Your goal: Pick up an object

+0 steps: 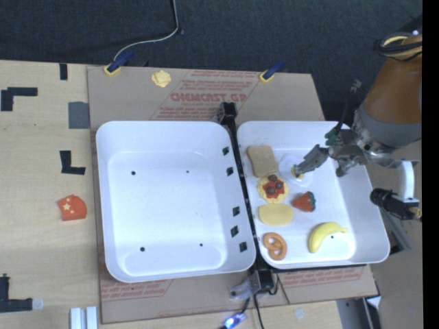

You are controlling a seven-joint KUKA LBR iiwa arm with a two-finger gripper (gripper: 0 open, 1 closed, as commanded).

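Over the right bin (367,242) we see the end effector (302,168) reaching in from the right, low beside the bread slice (262,160) and just above the pizza (273,188). We cannot tell whether it grips anything. Strawberry (304,201), yellow patty (275,215), pretzel (274,245) and banana (324,236) lie nearer us, apart from it.

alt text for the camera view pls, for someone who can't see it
A grey and orange arm reaches from the right, its gripper low over the right bin, which holds a toast, pizza, strawberry, banana, pretzel and yellow piece. The left bin sits beside it.
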